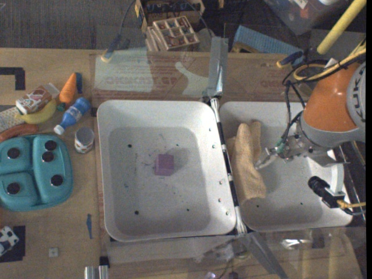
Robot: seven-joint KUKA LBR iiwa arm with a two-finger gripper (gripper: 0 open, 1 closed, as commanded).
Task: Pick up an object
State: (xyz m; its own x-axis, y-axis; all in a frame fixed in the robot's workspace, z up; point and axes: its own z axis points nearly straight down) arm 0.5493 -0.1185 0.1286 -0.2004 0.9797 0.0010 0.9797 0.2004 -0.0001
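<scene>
Bench (pixel 52 231) of pale wood, two white bins (pixel 116 127), teal tray (pixel 32 170).

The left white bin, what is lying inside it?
Inside the left white bin lies one small purple block, near the middle of the floor. A few dark specks mark the floor around it. Nothing covers the floor, so I see no place for a hidden thing.

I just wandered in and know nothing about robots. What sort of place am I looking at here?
Most likely a robotics lab bench for grasping trials. A grey and orange robot arm reaches over two white bins holding test items, a purple block and a tan cloth, with toy objects like a banana alongside.
</scene>
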